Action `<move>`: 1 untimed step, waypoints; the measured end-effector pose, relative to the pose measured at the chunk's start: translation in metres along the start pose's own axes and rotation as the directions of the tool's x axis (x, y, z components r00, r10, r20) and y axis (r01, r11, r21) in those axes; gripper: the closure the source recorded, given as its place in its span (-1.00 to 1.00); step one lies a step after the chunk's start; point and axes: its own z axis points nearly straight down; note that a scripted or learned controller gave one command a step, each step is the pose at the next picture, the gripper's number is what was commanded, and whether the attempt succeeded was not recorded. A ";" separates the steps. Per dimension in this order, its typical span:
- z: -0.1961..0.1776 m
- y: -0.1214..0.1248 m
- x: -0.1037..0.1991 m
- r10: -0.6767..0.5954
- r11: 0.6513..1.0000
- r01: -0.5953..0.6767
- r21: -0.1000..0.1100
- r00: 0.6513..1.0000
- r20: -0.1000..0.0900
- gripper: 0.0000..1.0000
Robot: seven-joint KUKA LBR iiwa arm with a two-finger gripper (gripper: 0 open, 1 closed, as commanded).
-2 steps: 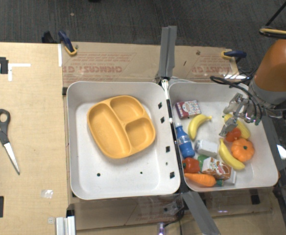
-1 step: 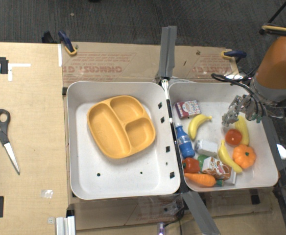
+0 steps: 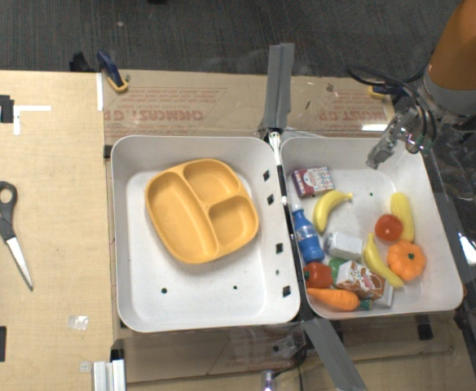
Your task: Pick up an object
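The right bin (image 3: 434, 296) holds several toy foods. Among them are a red-and-white carton (image 3: 313, 181), a banana (image 3: 332, 206), a blue bottle (image 3: 307, 236), a small white box (image 3: 344, 244) and a red tomato (image 3: 389, 228). There are also a yellow corn cob (image 3: 401, 208), a second banana (image 3: 376, 261), an orange fruit (image 3: 407, 261), a carrot (image 3: 332, 300) and a printed snack box (image 3: 360, 279). My gripper (image 3: 397, 143) hangs over the bin's far right corner, above and apart from the objects. It is open, with nothing between its fingers.
The left bin (image 3: 132, 300) holds a yellow divided plate (image 3: 203, 210). Scissors (image 3: 6, 226) lie on the wooden bench at the far left. A blue clamp (image 3: 112, 70) sits behind the bins. The arm's orange band (image 3: 462, 39) rises at the upper right.
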 end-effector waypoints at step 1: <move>0.000 0.000 0.000 0.000 1.000 0.000 0.001 1.000 0.000 -1.00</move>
